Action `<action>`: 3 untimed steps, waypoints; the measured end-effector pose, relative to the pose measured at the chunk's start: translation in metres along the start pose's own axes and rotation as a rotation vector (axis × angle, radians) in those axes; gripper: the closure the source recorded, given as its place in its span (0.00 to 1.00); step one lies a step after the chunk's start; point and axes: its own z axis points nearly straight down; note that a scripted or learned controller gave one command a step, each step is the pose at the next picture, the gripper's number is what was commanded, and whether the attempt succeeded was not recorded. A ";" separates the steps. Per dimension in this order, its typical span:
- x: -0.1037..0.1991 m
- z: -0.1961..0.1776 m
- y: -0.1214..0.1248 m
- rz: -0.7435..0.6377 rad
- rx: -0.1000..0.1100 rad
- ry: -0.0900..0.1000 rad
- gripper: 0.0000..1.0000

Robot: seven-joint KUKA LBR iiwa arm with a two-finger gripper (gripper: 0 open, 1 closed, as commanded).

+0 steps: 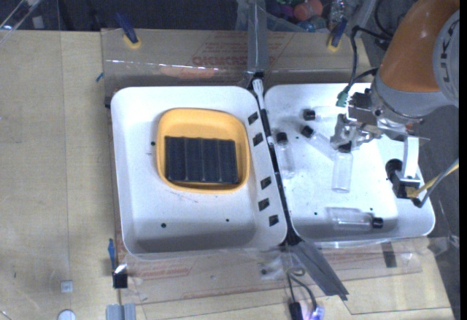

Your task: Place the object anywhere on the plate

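1. Gripper (349, 138) low over the middle of the right bin (427, 220); open or closed, impossible to tell from above.
2. Just below it, a clear tube (341, 173) lying on the bin floor, pointing toward the near rim; held or merely beside the gripper, not possible to say.
3. Around it, small black caps (309, 115) toward the far left corner and a second tube (350, 219) lying along the near edge, with bare white floor between them.
4. Above and to the right, grey arm (419, 49) with its orange band, over the bin's far right corner.
5. Across the raised rims where the two bins meet, the left bin (135, 165) holding a yellow plate (171, 125) near its middle, well apart from the clear tube.
6. On the plate, a black ridged slab (203, 160) covering most of the centre; a yellow margin showing all round, widest at the far side.
7. Open white floor on every side of the plate, broadest toward the near edge.
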 end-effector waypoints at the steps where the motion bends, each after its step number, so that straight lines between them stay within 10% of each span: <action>1: 0.000 0.000 0.000 0.000 0.000 0.000 0.00; 2: -0.052 0.053 0.085 -0.307 -0.003 0.000 0.00; 3: -0.081 0.010 0.120 -0.597 -0.008 -0.003 0.00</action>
